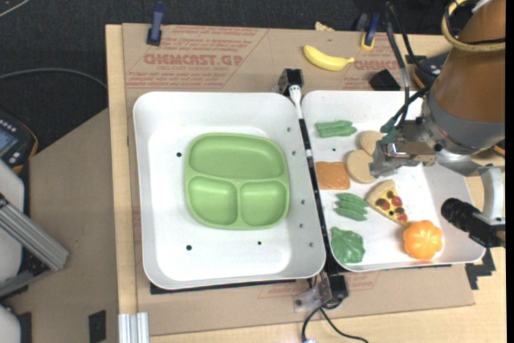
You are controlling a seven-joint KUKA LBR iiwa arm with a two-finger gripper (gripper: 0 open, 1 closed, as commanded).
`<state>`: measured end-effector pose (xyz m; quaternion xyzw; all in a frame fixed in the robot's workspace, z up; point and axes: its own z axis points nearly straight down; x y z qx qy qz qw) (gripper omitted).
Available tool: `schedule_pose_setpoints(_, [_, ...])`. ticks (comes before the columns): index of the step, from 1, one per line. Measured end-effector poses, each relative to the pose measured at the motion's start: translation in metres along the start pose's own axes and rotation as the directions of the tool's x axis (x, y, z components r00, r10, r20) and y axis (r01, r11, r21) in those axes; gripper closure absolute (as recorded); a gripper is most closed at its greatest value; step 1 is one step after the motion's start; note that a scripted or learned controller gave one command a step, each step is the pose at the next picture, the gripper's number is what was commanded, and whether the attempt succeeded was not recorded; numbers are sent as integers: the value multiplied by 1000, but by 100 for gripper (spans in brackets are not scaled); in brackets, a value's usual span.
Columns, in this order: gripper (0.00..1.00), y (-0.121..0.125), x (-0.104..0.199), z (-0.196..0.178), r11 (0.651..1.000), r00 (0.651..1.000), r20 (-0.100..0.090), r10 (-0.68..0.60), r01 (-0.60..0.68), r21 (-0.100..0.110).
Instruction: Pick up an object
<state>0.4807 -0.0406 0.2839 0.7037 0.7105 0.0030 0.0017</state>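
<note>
Gripper [384,159]: over right bin [450,201] centre, above 2 round cookies [359,165]; finger state cannot be told. Risk: crowded pizza slice [388,202] nudged, spoiling grasp.

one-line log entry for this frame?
phase: reach | end effector: over right bin, by tan cookie | held: nothing seen | left bin: green tray

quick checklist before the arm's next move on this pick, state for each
1. Gripper over the right bin: ok.
2. A target close by: ok, tan cookie lies just beside the tip.
3. Something held: cannot tell.
4. Neighbours crowding the cookie: not ok, orange cracker and pizza slice lie close.
5. Green divided plate in the left bin, away from the arm: ok.
</note>
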Motion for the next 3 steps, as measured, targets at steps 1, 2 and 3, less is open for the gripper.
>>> schedule_pose_setpoints(1, [100, 5, 69, -55, 1000, 1000, 0, 2, -2, 0])
schedule_pose_setpoints(2, [100, 0, 109, -82, 1000, 1000, 1, 5, -5, 2])
schedule_pose_setpoints(3, [100, 1, 94, -157, 1000, 1000, 1, 9, -9, -4])
